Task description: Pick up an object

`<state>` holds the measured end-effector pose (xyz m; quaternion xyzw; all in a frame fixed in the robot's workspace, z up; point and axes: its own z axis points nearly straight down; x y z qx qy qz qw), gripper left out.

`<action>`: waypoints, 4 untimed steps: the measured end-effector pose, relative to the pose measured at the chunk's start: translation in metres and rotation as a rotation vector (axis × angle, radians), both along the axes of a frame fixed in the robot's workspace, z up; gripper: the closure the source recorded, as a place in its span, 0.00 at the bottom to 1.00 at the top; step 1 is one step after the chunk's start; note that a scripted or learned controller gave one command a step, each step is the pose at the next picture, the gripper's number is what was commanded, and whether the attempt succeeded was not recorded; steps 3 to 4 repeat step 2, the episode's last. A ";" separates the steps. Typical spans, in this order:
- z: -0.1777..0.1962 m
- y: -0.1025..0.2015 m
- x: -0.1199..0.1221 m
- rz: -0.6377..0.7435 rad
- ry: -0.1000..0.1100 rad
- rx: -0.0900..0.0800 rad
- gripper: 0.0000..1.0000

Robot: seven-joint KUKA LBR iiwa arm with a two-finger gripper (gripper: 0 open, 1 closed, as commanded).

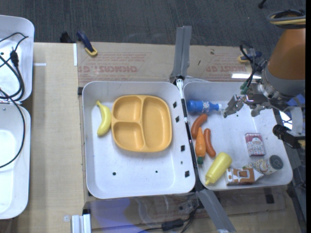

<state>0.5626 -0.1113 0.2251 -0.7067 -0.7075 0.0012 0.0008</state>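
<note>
The gripper (245, 106) hangs over the right bin (286, 176) near its far wall, fingers spread, nothing between them. Closest item is the blue bottle (203, 106) lying just to its left; sausages (204, 139) and a carrot (199, 144) lie below that, touching. Risks, judging from the layout: the bottle rolls off the fingers, or a descent clips the bin wall. The clustered sausages invite a double grab. The left bin (97, 178) holds a yellow tray (142, 122) and a banana (103, 119).

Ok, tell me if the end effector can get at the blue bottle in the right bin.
Probably yes: the end effector hangs just beside the blue bottle, with nothing lying between them.
</note>
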 end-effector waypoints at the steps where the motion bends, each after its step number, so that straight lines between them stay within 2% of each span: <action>1: -0.128 -0.001 0.096 0.002 -0.003 -0.001 0.00; 2: -0.133 -0.025 0.060 0.117 -0.002 0.000 0.00; 4: -0.133 -0.025 0.060 0.117 -0.002 0.000 0.00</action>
